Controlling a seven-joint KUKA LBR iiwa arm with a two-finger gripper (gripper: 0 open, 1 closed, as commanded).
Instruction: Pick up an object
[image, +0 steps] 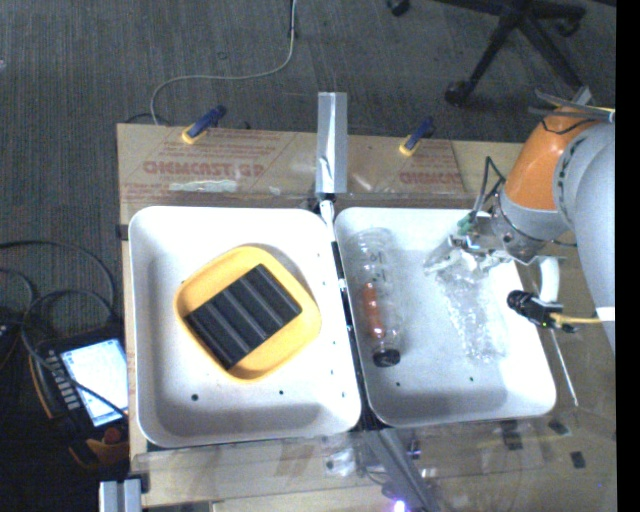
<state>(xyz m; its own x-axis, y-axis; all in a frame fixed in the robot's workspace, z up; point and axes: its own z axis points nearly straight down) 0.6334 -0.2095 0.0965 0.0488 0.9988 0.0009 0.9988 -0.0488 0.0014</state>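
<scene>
So the claw (470, 238) sits over the upper right part of the right bin (520, 395), right at the top end of a crinkly clear plastic wrapper (465, 300). I honestly can't tell what state the claw is in — the wrist blocks it and the plastic is see-through, so no call on that from me.

What matters for the next move is geometry. The wrapper's long axis runs roughly from the top of the bin down toward the near edge, trailing away from the claw toward the bottom of the view. So the claw is at one tip of it, not over the middle. The clear plastic bottle (375, 295) lies further left in the same bin, close along the wall beside the left bin (150, 330), its long axis also running top to bottom, dark cap toward the near end. It's well apart from the claw.

The yellow and black tray-like thing (248, 311) is in the left bin, sitting diagonally — farthest away.

My guess is the wrapper is the target, being nearest, though thin film is a slippery pick.
</scene>
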